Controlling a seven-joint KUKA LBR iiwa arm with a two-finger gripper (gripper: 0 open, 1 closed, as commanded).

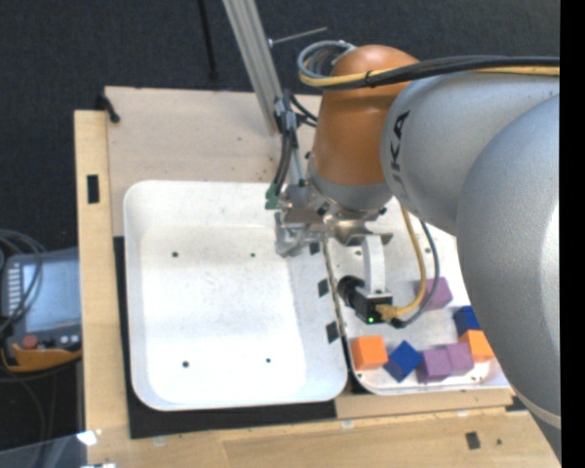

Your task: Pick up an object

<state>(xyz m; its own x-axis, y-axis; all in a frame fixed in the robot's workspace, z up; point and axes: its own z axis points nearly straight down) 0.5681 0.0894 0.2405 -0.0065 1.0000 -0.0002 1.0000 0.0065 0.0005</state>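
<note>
Several small blocks lie at the near end of the right bin (pixel 370 383): an orange block (pixel 370 351), a blue block (pixel 404 359), a purple block (pixel 447 362), a second orange block (pixel 480 344), another blue one (pixel 465 318) and a purple one (pixel 437 292). My gripper (pixel 294 232) hangs below the orange wrist band, over the seam between the two bins and toward their far end. It is well apart from the blocks. The arm hides much of the right bin.
The left bin (pixel 214 300) is a white tray with a few dark specks on its floor. A metal post (pixel 253 47) rises at the back of the bench. A small screen device (pixel 39 300) with cables sits off the bench at the left.
</note>
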